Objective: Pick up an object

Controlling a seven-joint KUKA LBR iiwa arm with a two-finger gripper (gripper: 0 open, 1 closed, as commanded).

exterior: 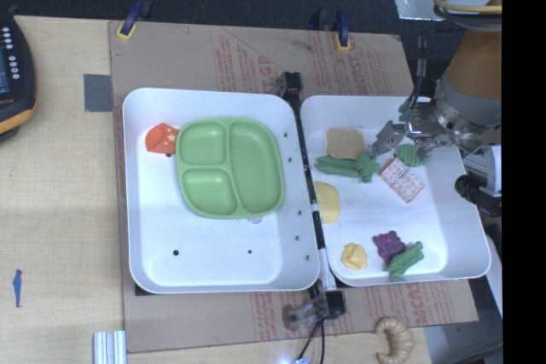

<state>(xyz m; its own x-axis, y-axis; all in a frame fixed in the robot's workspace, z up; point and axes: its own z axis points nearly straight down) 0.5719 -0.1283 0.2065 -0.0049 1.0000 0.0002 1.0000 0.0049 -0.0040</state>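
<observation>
Gripper (401,141), fingers spread apart, hangs over right bin (456,264) of soft toys; left bin (153,268) holds smooth three-compartment plate (230,167).

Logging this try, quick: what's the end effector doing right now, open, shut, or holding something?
End effector: open, fingers spread above the right bin, just over a small green piece; nothing held.

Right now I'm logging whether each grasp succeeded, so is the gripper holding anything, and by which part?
It cannot be told. The gripper is low in the right bin, close to the green toy and checkered packet, but no object visibly sits between its jaws.
</observation>
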